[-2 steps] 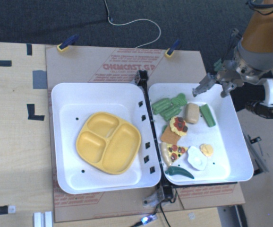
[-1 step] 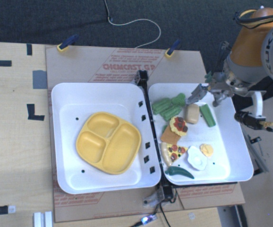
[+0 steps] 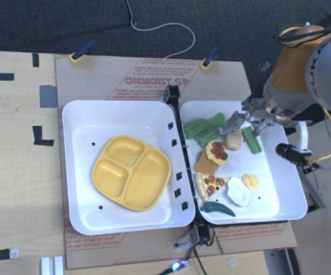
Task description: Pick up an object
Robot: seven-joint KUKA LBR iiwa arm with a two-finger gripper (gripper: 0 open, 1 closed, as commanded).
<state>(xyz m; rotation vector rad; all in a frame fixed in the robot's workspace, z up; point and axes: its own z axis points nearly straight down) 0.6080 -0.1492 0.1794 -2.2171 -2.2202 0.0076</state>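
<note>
Camera view looks down at a slant on two shallow white bins sitting side by side on a cardboard sheet (image 3: 154, 79) on the tabletop (image 3: 16, 171). The left bin (image 3: 74, 125) has just a yellow divided plate (image 3: 132, 172), three compartments, lying flat and turned a bit, roughly in the middle.

The right bin (image 3: 286, 199) is where all the toy food is. Going by clock face around that bin: a bunch of green leafy/bean pieces (image 3: 203, 129) at about 10 o'clock, a green stick-shaped piece (image 3: 251, 140) at about 1 o'clock, and a beige rounded piece (image 3: 233, 141) just left of it. Near the centre there's a small pizza-like round (image 3: 216, 152) with red dots resting on a brown bread-ish slice (image 3: 207, 164). At 7 o'clock a pizza wedge (image 3: 212, 184), and below it at 6 o'clock a dark green pepper (image 3: 218, 208) against the front wall. A white fried-egg shape (image 3: 239, 192) sits around 5 o'clock with a little yellow piece (image 3: 250, 181) touching its upper edge.

The arm (image 3: 297, 67) comes in from the right, orange band and all, and the gripper (image 3: 243, 121) is down over the bin's 12 to 1 o'clock area, right above the beige piece and the green stick. Its fingers look spread apart, with nothing clearly caught between them. A white cable (image 3: 165, 27) loops across the dark floor at the top.
</note>
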